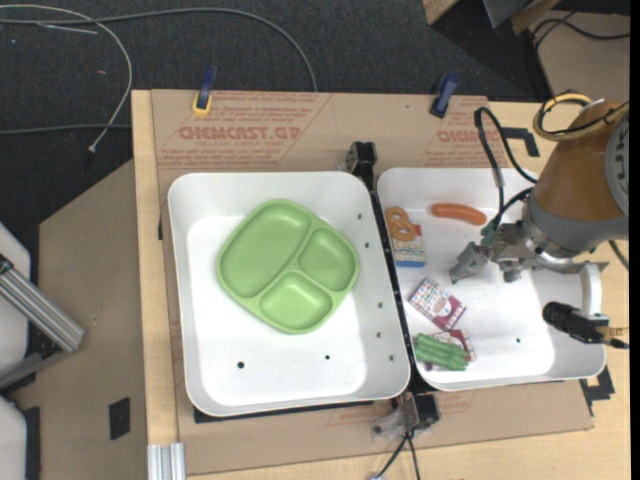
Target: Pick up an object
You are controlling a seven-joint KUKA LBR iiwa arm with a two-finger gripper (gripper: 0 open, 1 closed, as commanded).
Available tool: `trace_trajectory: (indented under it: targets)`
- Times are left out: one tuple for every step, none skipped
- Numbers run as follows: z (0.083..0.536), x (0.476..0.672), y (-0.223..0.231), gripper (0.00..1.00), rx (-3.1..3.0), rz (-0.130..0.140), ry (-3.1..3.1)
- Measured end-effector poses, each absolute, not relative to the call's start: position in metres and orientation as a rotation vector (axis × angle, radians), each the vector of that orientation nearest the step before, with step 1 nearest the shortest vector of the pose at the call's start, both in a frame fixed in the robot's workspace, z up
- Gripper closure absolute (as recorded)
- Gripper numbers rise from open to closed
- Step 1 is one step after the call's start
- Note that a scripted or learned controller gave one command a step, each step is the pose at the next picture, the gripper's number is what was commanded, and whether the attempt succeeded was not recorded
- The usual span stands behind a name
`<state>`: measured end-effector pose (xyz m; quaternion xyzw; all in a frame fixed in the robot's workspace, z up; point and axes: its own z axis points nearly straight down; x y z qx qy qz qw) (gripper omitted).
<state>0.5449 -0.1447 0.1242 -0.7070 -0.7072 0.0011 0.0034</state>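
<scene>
A crinkled green packet lies at the right bin's front edge, a glossy pink wrapper just behind it. Further back, a smooth orange sausage. The metal gripper hangs above the bin with fingers spread, holding nothing.

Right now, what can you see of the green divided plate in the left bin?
The green divided plate is a pale green, matte, plastic-looking tray with rounded corners and three compartments: one large and two smaller. It lies flat and upright, turned at an angle to the bin's sides, on the floor of the left bin, a little above centre. Nothing lies in its compartments, and it touches only the bin floor.
</scene>
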Motion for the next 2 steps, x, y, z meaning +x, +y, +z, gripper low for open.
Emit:
trace_trajectory:
  targets:
    - [0.083, 0.545, -0.144, 0.0, -2.219, 0.001, -2.218]
    - [0.096, 0.546, -0.144, 1.0, -2.222, -0.003, -2.221]
